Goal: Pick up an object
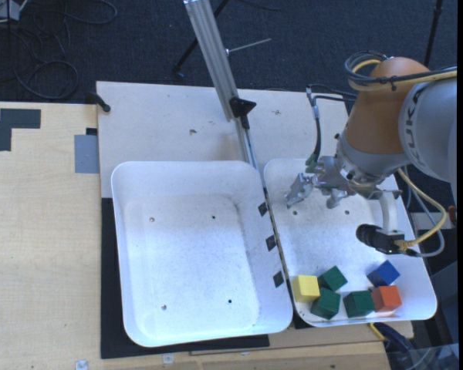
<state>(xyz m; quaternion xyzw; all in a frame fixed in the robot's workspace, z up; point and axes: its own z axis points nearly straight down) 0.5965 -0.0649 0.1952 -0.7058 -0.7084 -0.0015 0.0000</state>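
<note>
Several small cubes lie at the near end of the right bin (pixel 347 237): a yellow cube (pixel 306 286), three green cubes (pixel 333 277) (pixel 325 304) (pixel 358 304), a blue cube (pixel 383 272) and an orange cube (pixel 386 297). My gripper (pixel 315 194) hangs over the far left part of the right bin, well behind the cubes. Its metal fingers (pixel 296 193) are spread apart, open, with nothing between them.
The left bin (pixel 139 183) lies beside the right one, with black clips (pixel 270 242) along the shared rim. A slanted aluminium post (pixel 216 60) rises behind the bins. A black cable plug (pixel 378 239) hangs from the arm over the right bin.
</note>
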